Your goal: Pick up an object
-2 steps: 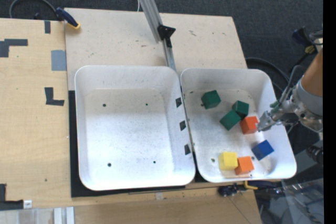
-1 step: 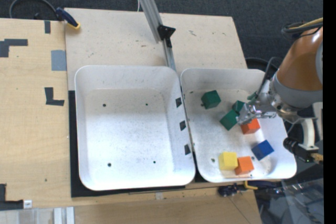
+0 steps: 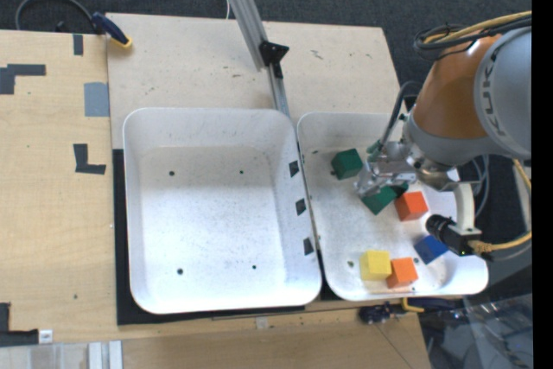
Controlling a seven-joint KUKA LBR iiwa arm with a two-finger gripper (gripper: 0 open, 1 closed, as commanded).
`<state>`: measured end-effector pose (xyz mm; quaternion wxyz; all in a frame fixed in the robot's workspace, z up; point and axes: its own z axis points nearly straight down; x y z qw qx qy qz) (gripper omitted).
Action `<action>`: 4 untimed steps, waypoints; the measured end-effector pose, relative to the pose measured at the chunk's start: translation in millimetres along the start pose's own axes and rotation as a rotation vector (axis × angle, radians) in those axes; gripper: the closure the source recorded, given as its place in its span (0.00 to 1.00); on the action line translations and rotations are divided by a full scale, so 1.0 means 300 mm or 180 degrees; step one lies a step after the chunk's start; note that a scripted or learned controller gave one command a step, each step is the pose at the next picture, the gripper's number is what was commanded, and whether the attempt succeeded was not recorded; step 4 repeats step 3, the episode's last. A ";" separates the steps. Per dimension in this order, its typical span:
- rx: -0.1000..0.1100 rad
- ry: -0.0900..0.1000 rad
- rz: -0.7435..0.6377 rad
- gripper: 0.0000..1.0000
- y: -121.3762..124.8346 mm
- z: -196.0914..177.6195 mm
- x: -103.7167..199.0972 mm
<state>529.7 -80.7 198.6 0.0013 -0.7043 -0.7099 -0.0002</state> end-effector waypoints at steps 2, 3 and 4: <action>0.0000 0.0000 0.0001 1.00 0.146 -0.033 0.368; -0.0002 0.0001 0.0001 1.00 0.179 -0.046 0.561; -0.0002 0.0001 0.0001 1.00 0.179 -0.046 0.561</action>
